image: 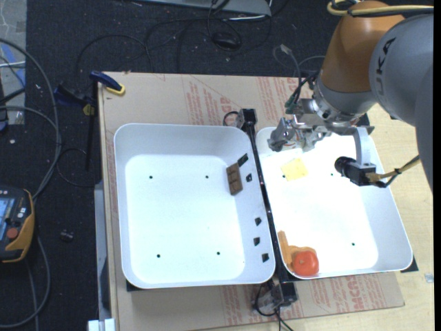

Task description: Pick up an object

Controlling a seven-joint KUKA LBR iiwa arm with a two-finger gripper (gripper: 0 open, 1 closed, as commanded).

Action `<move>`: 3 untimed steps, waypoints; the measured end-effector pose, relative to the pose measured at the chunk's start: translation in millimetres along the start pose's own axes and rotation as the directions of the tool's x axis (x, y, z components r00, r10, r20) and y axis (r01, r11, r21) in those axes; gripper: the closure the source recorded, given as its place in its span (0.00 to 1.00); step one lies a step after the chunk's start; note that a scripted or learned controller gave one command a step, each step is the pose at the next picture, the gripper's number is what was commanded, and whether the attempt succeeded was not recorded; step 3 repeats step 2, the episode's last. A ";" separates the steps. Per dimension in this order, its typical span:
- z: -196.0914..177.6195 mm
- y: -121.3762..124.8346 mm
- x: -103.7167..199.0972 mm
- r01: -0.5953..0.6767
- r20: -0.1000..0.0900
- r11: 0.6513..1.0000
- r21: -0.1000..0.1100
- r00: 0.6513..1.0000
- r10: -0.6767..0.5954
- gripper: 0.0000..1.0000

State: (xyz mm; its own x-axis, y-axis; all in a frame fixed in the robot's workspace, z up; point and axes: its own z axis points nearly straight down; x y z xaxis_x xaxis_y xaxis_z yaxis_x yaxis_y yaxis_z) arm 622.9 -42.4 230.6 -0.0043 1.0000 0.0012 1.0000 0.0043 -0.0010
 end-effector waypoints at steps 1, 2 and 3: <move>-7.2 -12.4 44.3 0.000 0.000 1.000 -0.001 1.000 0.000 1.00; 4.9 -23.3 95.8 0.000 0.000 1.000 0.001 1.000 0.000 1.00; 4.9 -23.3 95.8 0.000 0.000 1.000 0.001 1.000 0.000 1.00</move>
